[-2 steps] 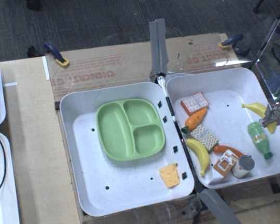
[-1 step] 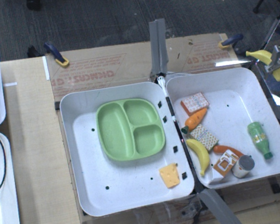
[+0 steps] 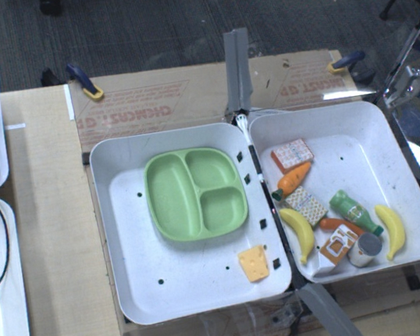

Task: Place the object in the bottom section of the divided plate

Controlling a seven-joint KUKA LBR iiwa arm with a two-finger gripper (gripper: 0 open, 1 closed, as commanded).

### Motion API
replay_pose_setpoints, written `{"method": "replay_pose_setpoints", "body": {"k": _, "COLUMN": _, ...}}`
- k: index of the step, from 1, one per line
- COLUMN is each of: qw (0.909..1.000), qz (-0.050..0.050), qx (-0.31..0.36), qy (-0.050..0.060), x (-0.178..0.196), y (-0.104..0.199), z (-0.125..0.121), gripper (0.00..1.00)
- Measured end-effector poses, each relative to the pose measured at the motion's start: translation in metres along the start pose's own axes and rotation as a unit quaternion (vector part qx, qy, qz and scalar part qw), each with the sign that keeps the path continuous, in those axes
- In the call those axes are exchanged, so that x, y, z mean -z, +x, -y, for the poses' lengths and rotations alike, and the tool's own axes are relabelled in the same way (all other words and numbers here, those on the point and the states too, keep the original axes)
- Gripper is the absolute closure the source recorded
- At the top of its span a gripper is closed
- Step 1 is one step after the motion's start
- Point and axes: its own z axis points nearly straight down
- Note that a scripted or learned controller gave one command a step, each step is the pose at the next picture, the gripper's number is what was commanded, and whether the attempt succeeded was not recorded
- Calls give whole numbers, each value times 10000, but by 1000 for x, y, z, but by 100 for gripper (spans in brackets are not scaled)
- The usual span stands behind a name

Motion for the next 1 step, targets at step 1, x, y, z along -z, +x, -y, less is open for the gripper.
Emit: {"method": "replay_pose_setpoints", "body": {"k": 1, "qw": 10000, "qz": 0, "qx": 0, "qy": 0, "x": 0, "y": 0, "z": 0, "gripper": 0}}
